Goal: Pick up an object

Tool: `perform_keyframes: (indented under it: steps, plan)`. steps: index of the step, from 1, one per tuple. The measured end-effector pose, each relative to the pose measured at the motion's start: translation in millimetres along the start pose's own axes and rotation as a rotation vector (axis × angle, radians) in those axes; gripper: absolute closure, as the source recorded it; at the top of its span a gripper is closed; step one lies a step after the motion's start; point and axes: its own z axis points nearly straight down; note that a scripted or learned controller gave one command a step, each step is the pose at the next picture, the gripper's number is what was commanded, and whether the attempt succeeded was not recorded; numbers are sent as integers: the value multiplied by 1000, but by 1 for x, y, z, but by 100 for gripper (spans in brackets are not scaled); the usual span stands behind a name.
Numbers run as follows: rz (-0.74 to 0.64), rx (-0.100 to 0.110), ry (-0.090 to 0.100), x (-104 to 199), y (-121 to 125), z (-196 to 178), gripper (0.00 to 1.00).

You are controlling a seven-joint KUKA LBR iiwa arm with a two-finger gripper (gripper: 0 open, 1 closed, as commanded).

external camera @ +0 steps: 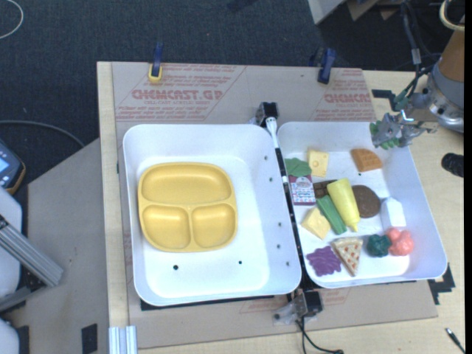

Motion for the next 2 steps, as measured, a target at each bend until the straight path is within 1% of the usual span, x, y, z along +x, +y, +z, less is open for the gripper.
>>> perform_keyframes:
  steps: [1,2]
  plan:
    - [-5,1,3,52,16,-9,100]
    - [-5,7,4,106,17,-12,100]
